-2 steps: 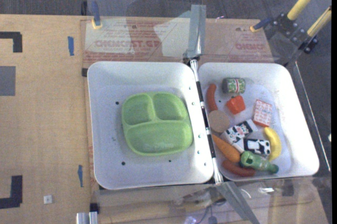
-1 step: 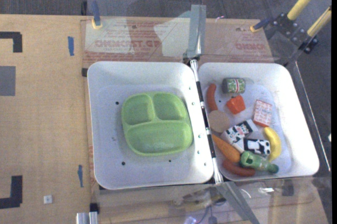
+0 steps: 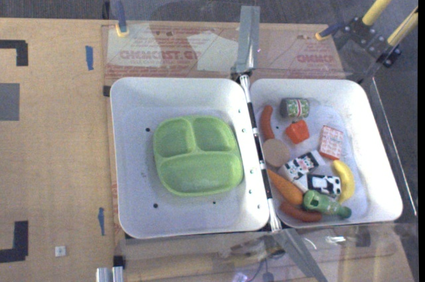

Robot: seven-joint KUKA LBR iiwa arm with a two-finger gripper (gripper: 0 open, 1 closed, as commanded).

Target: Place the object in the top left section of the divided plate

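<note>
The plate sits bare in the left bin; toys crowd the right bin, so a grab could snag two; end effector state: cannot tell

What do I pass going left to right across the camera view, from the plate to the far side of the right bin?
Green divided plate → red sausage → orange block → pink card → banana.

Showing lime green on the divided plate, white on both bins, yellow on the banana, orange on the carrot.
</note>
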